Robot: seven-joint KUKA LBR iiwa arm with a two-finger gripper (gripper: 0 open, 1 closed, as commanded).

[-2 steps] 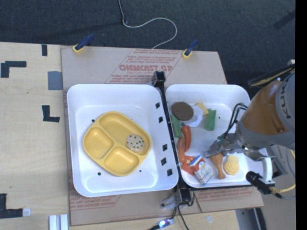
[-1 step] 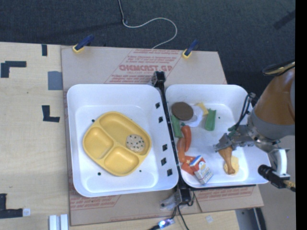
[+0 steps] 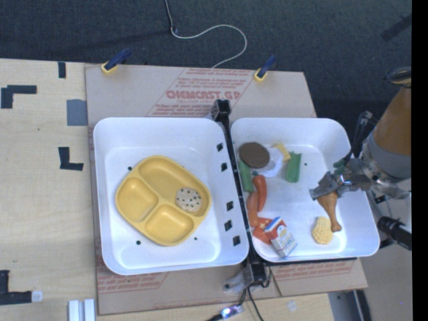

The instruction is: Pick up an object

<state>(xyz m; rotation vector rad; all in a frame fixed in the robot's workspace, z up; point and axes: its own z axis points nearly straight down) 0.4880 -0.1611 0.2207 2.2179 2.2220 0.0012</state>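
Nearest the camera, at the bottom of my view, a cable clump (image 3: 246, 287) sat on the cardboard sheet (image 3: 200, 92) just below the seam between the two bins.

The gripper (image 3: 326, 189) hung over the right bin (image 3: 334, 134), at its right side. Its dark fingers (image 3: 319, 191) were closed around the upper end of a toy chicken drumstick (image 3: 330, 209), whose tan body trailed down toward the bin's near edge. From where I watched I could not tell whether the drumstick was lifted or touching the floor of the bin. Above the fingers the grey wrist ran right to the orange band (image 3: 393, 122).

Just beside the drumstick's lower end lay a small yellow corn piece (image 3: 322, 231). Further left, near the front wall, a small carton (image 3: 281, 237) leaned against an orange carrot-like piece (image 3: 258, 196). A green block (image 3: 293, 167) stood near the bin's middle, with a brown round disc (image 3: 254, 155) toward the back left and a green strip (image 3: 245, 176) along the divider.

The left bin (image 3: 107, 139) held a yellow divided tray (image 3: 160, 199); a cookie (image 3: 188, 198) lay in its right compartment.

Both bins rested on the cardboard sheet, itself on the table (image 3: 40, 179). A white cord (image 3: 200, 32) looped over the dark floor beyond.
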